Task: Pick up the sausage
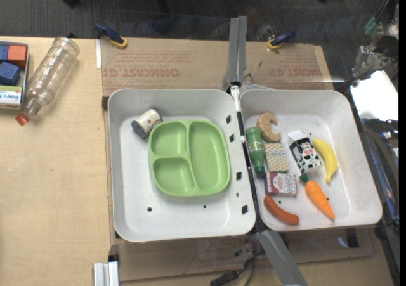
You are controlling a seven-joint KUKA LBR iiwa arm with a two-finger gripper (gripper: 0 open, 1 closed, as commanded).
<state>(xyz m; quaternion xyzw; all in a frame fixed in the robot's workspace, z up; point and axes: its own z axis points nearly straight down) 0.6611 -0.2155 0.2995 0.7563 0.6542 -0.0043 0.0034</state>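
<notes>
Sausage glossy plastic; green plate matt plastic; bottle clear plastic.

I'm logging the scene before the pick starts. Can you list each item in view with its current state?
sausage: lying flat, near front of right bin, untouched
carrot: lying, beside the sausage
banana: lying flat
green bottle: on its side
croissant: lying at back
milk carton: tipped over
green plate: right way up in left bin
small can: on its side
clear bottle: lying on bench, capped

Bench with two bins, bottle
</notes>
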